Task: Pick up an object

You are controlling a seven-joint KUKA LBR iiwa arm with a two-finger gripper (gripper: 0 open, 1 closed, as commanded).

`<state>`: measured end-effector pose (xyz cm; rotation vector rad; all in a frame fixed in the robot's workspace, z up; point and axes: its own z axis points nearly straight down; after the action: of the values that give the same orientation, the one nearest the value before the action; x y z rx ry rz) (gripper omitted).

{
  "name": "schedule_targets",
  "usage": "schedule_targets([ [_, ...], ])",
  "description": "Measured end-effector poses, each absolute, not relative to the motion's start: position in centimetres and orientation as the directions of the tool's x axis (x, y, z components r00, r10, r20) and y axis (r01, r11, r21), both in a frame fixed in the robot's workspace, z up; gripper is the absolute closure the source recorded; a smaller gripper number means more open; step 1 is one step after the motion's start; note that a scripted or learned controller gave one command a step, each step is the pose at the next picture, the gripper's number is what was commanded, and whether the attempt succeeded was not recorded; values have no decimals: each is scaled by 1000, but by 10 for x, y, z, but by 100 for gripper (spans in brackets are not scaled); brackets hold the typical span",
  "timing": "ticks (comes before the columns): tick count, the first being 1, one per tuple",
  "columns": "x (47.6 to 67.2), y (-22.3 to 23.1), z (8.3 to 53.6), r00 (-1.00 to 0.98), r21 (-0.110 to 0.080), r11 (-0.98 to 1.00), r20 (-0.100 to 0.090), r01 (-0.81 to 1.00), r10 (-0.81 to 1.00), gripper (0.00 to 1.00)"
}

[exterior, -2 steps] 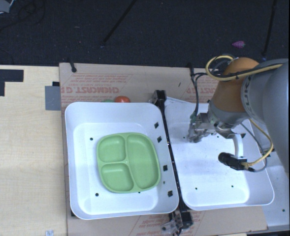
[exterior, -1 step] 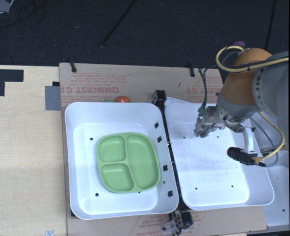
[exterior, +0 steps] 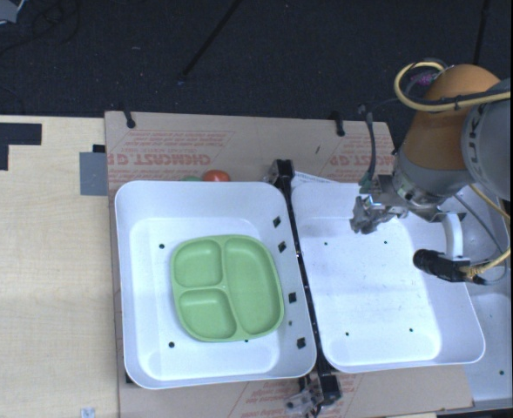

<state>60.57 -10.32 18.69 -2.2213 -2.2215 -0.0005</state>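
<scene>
Here, green plate [exterior: 226,286] lies well left of tool [exterior: 367,215].

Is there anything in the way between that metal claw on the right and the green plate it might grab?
The gripper hangs over the right bin, and the green divided plate lies flat in the left bin. Between them run the bins' two raised rims with the black clamp strip along the join. Nothing else blocks the way.
</scene>
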Motion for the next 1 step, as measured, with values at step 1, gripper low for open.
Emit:
schedule_targets([
  [1,606,-105,232,0,1,0,0,1000,1000,100],
])
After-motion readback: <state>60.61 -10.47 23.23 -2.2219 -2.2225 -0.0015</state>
